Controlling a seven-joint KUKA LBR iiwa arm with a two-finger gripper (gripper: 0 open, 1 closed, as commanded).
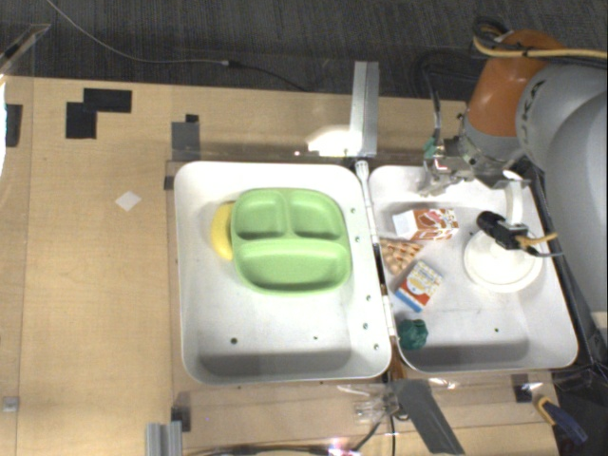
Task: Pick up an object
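- The pincer (440,167) hangs over the far edge of the right bin (532,342), at that bin's left rear corner; I cannot tell whether it is wide or narrow, and nothing shows in its grip.
- Just in front of it a red-and-white packet (427,222) lies flat on the bin floor.
- A waffle (399,253) lies beside the packet, against the bin's left wall.
- A blue-and-orange pouch (419,284) sits just nearer than the waffle.
- A teal lump (412,332) rests in the near left corner.
- A white disc (499,266) lies to the right of the packets.
- The left bin (204,335) holds a green tray (290,239), with a yellow thing (220,232) partly under its left edge.
- Both bins stand on the table (95,283).
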